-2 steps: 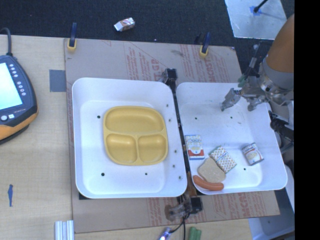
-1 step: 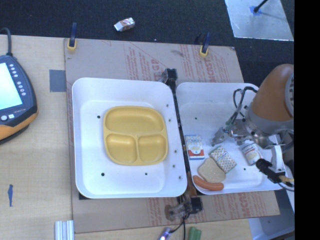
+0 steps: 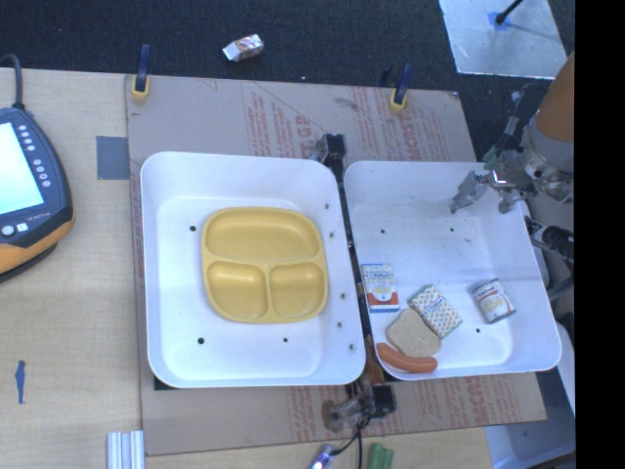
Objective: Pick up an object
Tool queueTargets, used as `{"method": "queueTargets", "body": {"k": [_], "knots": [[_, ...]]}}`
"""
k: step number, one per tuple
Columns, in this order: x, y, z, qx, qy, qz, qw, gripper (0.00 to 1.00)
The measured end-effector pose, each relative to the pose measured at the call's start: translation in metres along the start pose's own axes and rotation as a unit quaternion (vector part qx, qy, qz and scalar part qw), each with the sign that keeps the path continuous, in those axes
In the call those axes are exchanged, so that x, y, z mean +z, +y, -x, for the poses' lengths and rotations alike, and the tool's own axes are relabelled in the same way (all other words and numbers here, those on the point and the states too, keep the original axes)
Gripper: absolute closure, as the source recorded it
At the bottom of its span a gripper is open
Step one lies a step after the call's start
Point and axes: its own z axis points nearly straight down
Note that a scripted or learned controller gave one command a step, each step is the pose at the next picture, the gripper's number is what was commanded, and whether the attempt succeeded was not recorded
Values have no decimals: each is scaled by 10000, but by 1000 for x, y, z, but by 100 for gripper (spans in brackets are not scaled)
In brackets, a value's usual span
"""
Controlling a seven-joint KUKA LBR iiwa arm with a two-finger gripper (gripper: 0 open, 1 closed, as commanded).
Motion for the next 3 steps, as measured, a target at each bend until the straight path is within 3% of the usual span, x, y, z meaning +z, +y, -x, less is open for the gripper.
{"method": "queueTargets", "body": {"k": [1, 2, 3], "knots": [[61, -79, -32, -7, 8, -36, 10000, 0], [61, -117, -77, -19, 4, -25, 10000, 0], [44, -64, -25, 8, 3, -10, 10000, 0]]}}
